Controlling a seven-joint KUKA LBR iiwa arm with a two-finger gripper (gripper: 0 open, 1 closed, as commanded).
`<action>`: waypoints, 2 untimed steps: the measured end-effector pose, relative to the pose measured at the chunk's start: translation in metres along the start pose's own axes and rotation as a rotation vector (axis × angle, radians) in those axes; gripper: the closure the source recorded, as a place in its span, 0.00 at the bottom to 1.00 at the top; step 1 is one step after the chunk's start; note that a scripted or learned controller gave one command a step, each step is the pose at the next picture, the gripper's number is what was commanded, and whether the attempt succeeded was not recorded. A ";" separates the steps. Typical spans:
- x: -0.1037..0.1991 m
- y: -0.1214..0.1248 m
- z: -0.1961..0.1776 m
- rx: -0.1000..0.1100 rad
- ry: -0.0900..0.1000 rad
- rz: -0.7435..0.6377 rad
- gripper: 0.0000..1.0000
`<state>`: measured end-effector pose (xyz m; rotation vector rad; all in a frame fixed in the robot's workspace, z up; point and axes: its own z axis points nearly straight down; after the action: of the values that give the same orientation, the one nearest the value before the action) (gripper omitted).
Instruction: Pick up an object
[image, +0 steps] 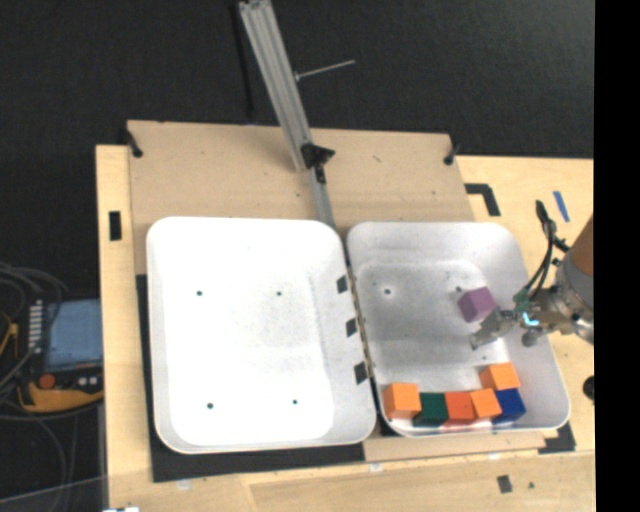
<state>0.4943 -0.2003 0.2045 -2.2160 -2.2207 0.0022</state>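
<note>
In the right bin (400, 250), the hand (505, 325) is hanging low over the floor, just beside a purple block (476, 302). Whether it is open or closed, I cannot tell; nothing is showing in its grasp. The likely trouble: the hand is sitting off to the block's lower right, so closing here may be nudging it aside. Other blocks (455, 403) are crowding the near wall.

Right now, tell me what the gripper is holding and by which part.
Cannot be told. The gripper sits beside the small purple cube in the right white bin, but the cube isn't visibly between its fingers.
</note>
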 end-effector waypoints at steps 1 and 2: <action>0.000 0.001 -0.003 -0.006 -0.001 0.001 0.00; 0.001 -0.002 0.040 0.000 -0.003 0.004 0.00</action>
<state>0.4924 -0.1989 0.1644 -2.2224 -2.2172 0.0050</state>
